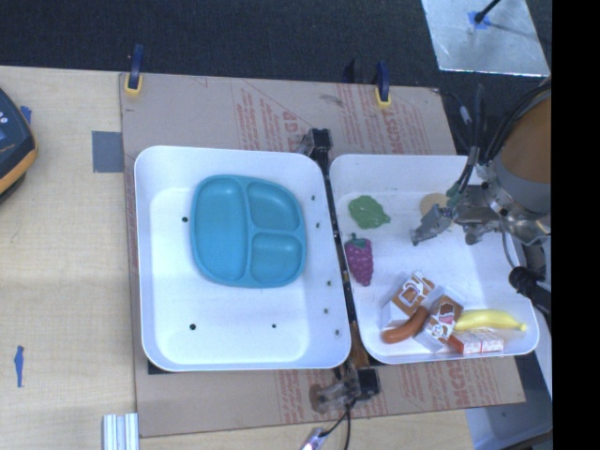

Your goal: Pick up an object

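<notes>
From above, 2 white bins sit side by side: the left bin (159, 336) holds a blue divided plate (248, 230), and the right bin (398, 165) holds a green leafy toy (368, 211), purple grapes (359, 259), a sausage (405, 329), a small carton (413, 293), a red-and-white box (473, 344) and a banana (489, 322). The gripper (450, 227) hangs over the right bin's upper part, its 2 fingers spread with nothing between them, well apart from the toys

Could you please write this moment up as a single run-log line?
gripper: over right bin, holding nothing | nearby: green toy, grapes | front: sausage, banana | left bin: blue plate
</notes>
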Tool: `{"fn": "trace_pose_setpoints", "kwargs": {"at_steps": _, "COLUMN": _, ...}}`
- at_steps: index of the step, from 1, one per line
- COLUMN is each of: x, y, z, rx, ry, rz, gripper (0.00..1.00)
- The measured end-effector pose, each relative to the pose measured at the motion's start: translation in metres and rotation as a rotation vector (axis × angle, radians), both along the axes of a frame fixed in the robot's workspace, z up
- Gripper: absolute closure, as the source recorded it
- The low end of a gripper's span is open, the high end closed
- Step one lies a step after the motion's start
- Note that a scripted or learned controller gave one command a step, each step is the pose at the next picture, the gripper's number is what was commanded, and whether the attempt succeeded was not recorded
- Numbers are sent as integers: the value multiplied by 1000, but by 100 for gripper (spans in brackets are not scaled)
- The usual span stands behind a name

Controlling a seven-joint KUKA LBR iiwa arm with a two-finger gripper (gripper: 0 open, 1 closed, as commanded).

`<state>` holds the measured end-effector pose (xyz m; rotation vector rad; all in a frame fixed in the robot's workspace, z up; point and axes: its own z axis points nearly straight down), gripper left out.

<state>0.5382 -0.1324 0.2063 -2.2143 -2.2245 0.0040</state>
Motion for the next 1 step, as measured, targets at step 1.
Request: {"fn": "trace_pose_setpoints", "kwargs": {"at_steps": 1, "x": -38, "y": 33, "z": -114, "rx": -2, "ry": -4, "rz": 1, "gripper": 0}}
